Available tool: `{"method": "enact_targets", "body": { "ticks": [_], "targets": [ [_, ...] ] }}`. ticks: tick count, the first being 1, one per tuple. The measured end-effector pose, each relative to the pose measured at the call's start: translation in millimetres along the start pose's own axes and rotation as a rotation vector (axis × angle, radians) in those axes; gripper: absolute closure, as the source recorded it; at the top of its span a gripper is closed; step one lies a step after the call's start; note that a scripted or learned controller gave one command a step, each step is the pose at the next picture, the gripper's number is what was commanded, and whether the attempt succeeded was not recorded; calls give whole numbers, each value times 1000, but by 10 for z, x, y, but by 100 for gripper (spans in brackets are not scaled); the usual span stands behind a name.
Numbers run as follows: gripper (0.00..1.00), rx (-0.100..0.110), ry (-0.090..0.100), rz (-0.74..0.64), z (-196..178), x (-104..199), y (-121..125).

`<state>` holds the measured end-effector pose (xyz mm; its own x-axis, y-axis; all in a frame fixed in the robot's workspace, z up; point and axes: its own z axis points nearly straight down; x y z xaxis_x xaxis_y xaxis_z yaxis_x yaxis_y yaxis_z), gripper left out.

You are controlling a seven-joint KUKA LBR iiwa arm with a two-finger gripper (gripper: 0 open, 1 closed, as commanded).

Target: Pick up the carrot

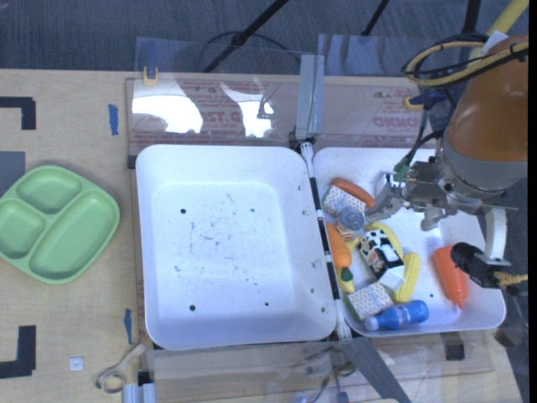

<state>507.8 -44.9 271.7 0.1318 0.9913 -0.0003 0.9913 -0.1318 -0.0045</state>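
green divided plate (57, 222) at 9 o'clock, off to the side, not in play | left bin (226, 242) bare | right bin (491, 313) holds the clutter, so the arm works there | carrot (450, 275) at 4 o'clock by the rim, lying free | gripper (417, 193) hovers up-left of it, can't tell its grip

Bench setup from above

Light wooden bench (75, 309) has two white bins side by side, left bin (159, 309) and right bin (487, 313), plus a green divided plate (57, 223) well off left.
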Motion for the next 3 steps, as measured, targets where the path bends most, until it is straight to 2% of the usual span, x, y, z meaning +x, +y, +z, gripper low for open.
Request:
{"method": "enact_targets", "body": {
  "ticks": [1,2,3],
  "targets": [
    [0,0,0,0,0,0,0],
    [0,0,0,91,514,-270,451],
    [0,2,0,-13,894,144,-116]
  ]
}}
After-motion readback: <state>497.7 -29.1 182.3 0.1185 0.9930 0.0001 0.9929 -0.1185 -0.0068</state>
